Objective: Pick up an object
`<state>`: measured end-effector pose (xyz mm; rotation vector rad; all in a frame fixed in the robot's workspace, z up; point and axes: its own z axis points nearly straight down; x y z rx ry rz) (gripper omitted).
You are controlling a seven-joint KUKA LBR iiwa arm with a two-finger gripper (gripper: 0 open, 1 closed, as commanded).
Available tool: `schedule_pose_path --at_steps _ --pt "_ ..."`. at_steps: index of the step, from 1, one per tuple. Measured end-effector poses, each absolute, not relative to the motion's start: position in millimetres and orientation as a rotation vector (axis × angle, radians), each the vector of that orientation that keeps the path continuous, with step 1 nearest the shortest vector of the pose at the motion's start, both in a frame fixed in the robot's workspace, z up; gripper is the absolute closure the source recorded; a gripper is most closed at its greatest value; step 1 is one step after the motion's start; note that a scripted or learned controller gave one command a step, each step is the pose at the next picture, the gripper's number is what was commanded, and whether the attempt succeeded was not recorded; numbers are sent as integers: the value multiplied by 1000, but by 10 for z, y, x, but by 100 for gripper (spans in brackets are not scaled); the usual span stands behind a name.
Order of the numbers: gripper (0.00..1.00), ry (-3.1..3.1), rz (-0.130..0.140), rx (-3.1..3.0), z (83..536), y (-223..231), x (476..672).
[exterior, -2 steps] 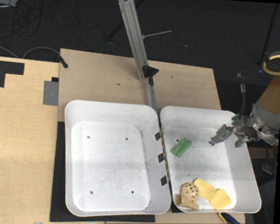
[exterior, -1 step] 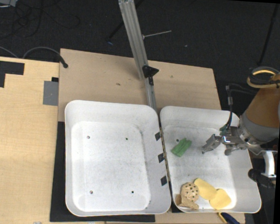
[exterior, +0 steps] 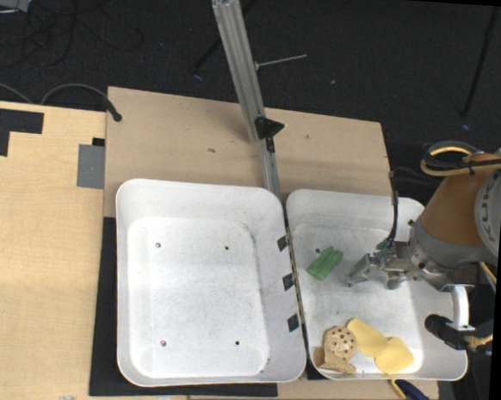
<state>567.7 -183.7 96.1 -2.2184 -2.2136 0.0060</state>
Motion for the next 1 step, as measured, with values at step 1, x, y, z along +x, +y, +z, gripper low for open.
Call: schedule_pose_path --at_steps 1 --pt "100 -2211 3 -2227 1095 -1854 5684"
